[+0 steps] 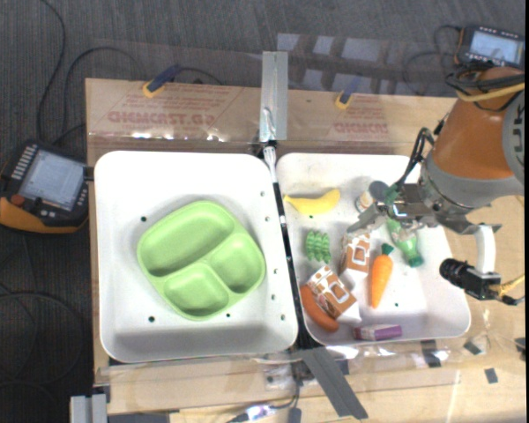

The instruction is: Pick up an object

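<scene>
Dark grey carpet with black cables surrounds the brown bench (203, 113), which bears two white bins: the left bin (115, 324) holds a green divided tray (203, 258). In the right bin (450, 311), the gripper (390, 208) hangs at two o'clock, whether spread or pressed together unclear, with an orange carrot (379, 276) just below toward six o'clock and a yellow banana (314, 203) at ten o'clock.

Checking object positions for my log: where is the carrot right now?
The carrot lies in the right bin, near its middle, pointing down the camera view, just below the gripper and right of the small white-and-orange carton.
</scene>
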